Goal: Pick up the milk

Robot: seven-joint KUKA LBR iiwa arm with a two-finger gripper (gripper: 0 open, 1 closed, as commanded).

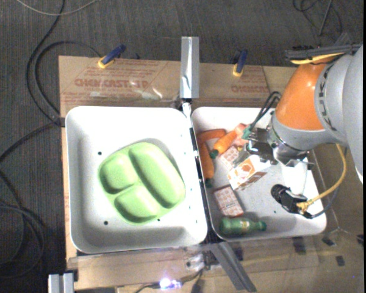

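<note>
- gripper (254,146) low in right bin (317,224), grip state can't tell
- milk carton (247,173) tilted, just below-left of gripper
- green bottle (242,226) well below; green divided plate (142,182) far left

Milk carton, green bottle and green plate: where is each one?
milk carton (247,173), camera view, its printed side.
green bottle (241,226), camera view, mid-body.
green plate (141,182), camera view, its middle ridge.

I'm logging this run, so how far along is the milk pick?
Done: the arm has reached over the right bin, gripper right at the milk carton. In hand: closing in on it; a grasp cannot be confirmed. Left: the carton lies tilted on the bin floor, so gripping and lifting remain.
</note>
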